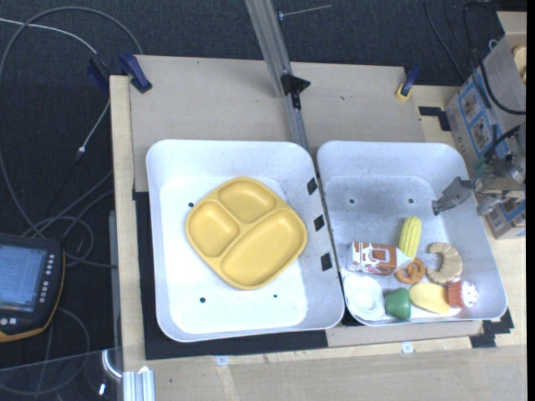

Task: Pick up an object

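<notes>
The gripper (456,195) hangs at the right bin's (368,161) right edge; I cannot tell whether it is spread or pressed together, since it looks blurred. The nearest thing, the corn (410,236), lies toward the bin's front edge and a little left of the gripper, near the pastry (445,261) and carton (373,258). Its long axis runs roughly back to front. The left bin holds 1 yellow tray (246,232).

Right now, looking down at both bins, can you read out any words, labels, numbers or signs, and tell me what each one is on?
No text can be read.
Small red and white food carton in the right white bin: printing too blurred to read.
Handheld control pendant at the left edge: lit screen too small to read.
Blue and white printed boxes at the right edge: markings blurred, unreadable.
</notes>
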Controlling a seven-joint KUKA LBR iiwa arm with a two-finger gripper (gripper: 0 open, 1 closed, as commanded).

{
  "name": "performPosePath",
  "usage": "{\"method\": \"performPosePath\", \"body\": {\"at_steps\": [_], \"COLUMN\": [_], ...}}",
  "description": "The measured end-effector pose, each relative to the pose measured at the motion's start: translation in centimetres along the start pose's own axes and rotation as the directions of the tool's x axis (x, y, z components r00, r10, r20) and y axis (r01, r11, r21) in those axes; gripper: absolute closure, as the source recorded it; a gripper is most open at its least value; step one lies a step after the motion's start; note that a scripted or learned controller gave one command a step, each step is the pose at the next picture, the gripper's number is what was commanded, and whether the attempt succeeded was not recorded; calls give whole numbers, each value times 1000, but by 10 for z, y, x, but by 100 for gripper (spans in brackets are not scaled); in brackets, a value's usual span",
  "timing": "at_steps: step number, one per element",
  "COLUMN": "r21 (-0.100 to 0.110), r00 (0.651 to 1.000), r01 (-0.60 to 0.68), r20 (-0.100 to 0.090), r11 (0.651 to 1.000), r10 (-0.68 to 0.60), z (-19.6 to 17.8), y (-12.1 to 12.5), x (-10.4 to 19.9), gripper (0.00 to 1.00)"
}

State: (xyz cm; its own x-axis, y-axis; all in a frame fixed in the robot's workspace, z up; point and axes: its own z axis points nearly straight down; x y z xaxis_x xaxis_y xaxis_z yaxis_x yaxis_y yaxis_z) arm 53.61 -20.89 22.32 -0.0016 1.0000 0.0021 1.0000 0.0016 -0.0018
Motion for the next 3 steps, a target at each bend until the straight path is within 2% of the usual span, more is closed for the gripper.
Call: {"method": "performPosePath", "body": {"at_steps": [1,2,3], "r21": [0,6,5], "r00": [1000,1000,1000], "r01": [0,-1,-2], "r20": [0,-1,-1], "r11": [1000,1000,1000], "r10": [0,1,2], "z": [0,62,106], "y": [0,4,-2], "x": [0,-1,-2], "gripper": [0,0,0]}}
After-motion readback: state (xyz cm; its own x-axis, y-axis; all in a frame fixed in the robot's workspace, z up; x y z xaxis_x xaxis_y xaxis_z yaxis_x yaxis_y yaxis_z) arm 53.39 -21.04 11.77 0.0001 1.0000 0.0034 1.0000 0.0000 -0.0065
